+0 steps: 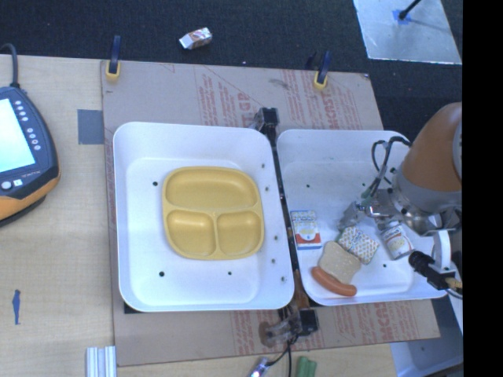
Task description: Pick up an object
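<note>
1. The arm (431, 159), grey with an orange band, reaches in over the right bin (330, 151), and its hand (363, 210) hangs low above the bin's floor, just beside the cluster of small things there
2. How wide the hand stands cannot be told: the wrist and cables cover most of it, and nothing is plainly seen clamped in it
3. Measured from the right bin's middle, a checkered pouch (360, 243) lies a little toward the near side, just below the hand and seemingly touching or almost touching it
4. A slice of toast (339, 262) lies nearer the bin's front edge, touching the pouch
5. A sausage (333, 282) lies at the bin's front rim, just in front of the toast
6. A small white carton with red print (305, 229) lies near the bin's left wall
7. A small jar (395, 240) lies on the right part of the bin, beside the pouch and under the arm
8. Left of the right bin, touching it along one edge, the left bin (137, 210) holds a yellow divided plate (212, 211) at its middle
9. Both bins rest on cardboard on the table (55, 289)
</note>
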`<state>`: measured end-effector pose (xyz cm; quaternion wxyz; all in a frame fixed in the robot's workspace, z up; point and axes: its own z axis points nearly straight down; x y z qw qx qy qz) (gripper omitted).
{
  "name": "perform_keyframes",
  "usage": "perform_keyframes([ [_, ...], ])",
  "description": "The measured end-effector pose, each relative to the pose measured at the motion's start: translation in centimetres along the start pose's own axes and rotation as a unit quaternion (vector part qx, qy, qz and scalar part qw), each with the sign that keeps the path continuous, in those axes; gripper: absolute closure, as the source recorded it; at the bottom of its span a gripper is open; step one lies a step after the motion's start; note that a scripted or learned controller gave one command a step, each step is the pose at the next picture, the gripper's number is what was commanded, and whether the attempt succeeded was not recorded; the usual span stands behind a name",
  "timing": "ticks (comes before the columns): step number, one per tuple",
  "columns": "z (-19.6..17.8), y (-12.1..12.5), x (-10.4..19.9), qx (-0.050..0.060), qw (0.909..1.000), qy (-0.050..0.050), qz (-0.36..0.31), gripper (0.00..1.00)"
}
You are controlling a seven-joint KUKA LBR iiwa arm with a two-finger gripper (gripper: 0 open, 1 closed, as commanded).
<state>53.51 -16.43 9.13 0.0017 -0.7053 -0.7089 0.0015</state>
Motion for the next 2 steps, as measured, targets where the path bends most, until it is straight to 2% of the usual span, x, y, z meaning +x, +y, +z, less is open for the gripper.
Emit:
perform_keyframes([
  [1,-3.0,5.4,-3.4,-0.002,1.0,0.0,0.001,0.0],
  [2,0.0,-2.9,4.3,-0.001,1.0,0.0,0.0,0.0],
])
